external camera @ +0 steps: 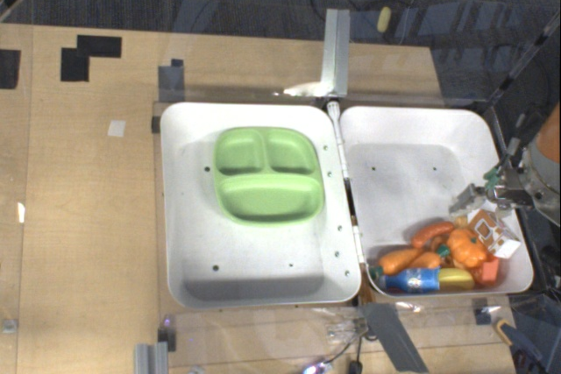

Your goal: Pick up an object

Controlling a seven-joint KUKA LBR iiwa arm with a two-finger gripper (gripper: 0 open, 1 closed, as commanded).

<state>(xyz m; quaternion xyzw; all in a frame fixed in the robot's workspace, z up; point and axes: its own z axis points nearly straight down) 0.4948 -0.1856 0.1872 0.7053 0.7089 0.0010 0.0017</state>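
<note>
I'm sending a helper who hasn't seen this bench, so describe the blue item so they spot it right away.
Go to the right-hand white bin and look at its near corner, where a heap of small toys lies. The blue item lies at the heap's front edge, against the bin's near wall, beside a yellow piece. It is the only blue thing among orange ones.

My arm [545,162] is cut off by the right edge; I can't make out the hand [487,199] fingers, and the toy heap [447,257] overlaps itself.

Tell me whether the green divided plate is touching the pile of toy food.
Apart. The camera view shows the green divided plate in the left bin; the toy food pile sits in the right bin.
</note>
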